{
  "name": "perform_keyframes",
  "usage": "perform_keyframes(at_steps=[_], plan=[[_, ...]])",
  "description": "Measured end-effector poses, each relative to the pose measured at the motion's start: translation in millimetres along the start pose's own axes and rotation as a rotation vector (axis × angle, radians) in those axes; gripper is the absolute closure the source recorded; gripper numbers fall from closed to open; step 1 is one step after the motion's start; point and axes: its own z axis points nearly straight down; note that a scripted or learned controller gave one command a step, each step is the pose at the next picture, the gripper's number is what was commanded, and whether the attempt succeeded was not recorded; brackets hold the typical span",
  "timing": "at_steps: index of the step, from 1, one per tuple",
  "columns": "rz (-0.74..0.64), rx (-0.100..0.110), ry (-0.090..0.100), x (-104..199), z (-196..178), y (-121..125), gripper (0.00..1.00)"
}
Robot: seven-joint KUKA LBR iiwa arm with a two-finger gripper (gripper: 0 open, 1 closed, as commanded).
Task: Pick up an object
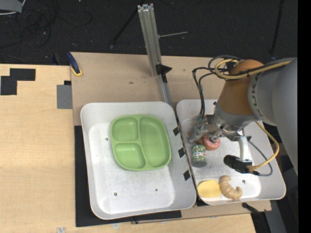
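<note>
My gripper (200, 131) is low over the left-middle part of the right bin (272, 191), with the grey arm and its orange band coming in from the right. A small red and white object (212, 142) lies right beside the gripper, touching or nearly touching it. Just below stands a small green-labelled can (198, 156). At the bin's front edge a yellow rounded object (209, 189) lies next to a tan croissant-shaped piece (230, 187).
The left bin (97, 188) holds a green three-compartment plate (141, 142). A metal post (151, 42) rises behind the two bins. Small black clips sit along the rim between the bins.
</note>
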Motion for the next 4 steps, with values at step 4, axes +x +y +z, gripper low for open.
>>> perform_keyframes(at_steps=[4], plan=[[-0.011,0.002,0.002,55.4,-119.7,0.3,1.00]])
